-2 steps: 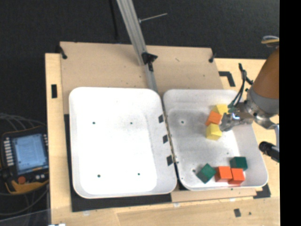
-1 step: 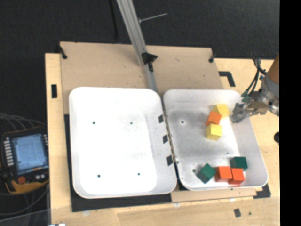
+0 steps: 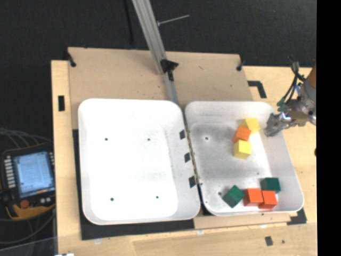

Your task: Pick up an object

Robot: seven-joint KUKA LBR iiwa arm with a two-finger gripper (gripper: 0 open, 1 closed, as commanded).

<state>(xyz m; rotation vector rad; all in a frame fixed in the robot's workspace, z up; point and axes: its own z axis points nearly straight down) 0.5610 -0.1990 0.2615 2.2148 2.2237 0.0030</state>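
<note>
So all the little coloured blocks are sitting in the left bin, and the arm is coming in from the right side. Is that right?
Not quite. The camera view shows the blocks, such as a yellow block and a green block, lying in the right bin, not the left bin. The rest holds: the gripper reaches in from the right.

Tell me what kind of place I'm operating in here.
Likely a robotics lab bench: two white bins on a plywood board, coloured blocks for grasp practice, and a teach pendant alongside.
</note>
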